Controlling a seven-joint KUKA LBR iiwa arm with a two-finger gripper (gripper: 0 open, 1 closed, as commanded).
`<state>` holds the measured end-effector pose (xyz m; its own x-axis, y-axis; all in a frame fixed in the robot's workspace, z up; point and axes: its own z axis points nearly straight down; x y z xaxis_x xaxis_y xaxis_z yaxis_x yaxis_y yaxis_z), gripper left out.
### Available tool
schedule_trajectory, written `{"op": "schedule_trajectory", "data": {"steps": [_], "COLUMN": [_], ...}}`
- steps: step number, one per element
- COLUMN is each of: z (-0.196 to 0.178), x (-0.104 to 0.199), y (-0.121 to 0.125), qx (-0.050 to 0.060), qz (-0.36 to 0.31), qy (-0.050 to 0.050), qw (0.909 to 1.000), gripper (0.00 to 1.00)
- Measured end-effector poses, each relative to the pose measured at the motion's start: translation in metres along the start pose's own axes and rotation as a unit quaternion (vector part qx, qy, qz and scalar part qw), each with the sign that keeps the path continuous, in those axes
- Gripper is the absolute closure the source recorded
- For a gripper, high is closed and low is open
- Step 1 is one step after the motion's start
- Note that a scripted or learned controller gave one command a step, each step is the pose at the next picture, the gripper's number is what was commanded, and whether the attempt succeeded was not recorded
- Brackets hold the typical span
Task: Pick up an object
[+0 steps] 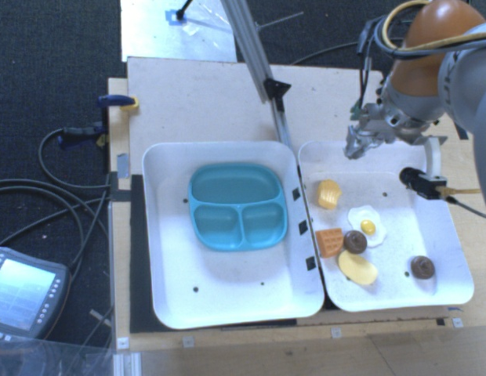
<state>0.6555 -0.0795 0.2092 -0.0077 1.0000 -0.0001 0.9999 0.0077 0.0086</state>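
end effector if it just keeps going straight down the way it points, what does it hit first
Probably the bare floor of the right bin near its back edge. The end effector points down there; the yellow toy lies slightly aside. Depth is unclear.

We see dark carpet floor (55, 45), a pale wooden bench (196, 100), black cables (47, 186) at left, and a teach pendant (23, 292) bottom left.

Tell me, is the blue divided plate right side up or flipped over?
Right side up: the blue divided plate in the left bin shows its three hollow compartments facing up.
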Motion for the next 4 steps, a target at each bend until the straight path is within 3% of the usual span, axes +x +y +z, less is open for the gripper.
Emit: {"op": "schedule_trajectory", "data": {"steps": [1,4], "z": [-0.027,-0.015], "x": [0.000,0.147], "y": [0.002,0.027], "qx": [0.001,0.003], "qz": [0.000,-0.002], "qy": [0.000,0.001], "qw": [1.0000,1.0000], "gripper": [1.00,1.00]}}
